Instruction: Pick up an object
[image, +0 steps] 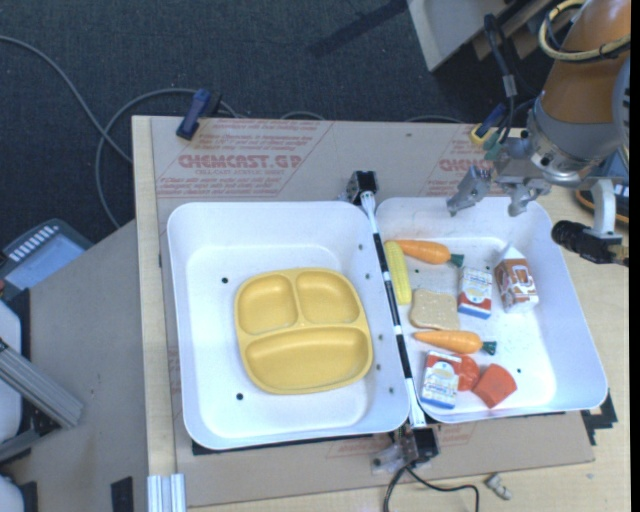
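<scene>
I've got the grey arm with its orange band coming in at the upper right of the frame, and the gripper hangs over the far rim of the right bin. Its 2 metal fingers are spread wide apart with nothing between them.

The right bin is shallow, glossy white plastic with rounded corners, and it carries all the small items. Near its upper middle lies a smooth orange carrot with a green stub end, almost level. Just left of it, along the bin's left wall, a ribbed yellow corn cob lies lengthwise. Below the corn is a flat tan slice of bread. Below that is a second carrot. To the right stand 2 little cartons, a blue and white one and a brown one, close together. At the bin's lower part I see a red and white carton, a red tomato-like piece beside it, and an angular red block.

The left bin holds a matte yellow tray with rounded corners and 3 compartments, 2 small ones above 1 wide one. Both bins sit on a brown cardboard sheet with red printing.
</scene>
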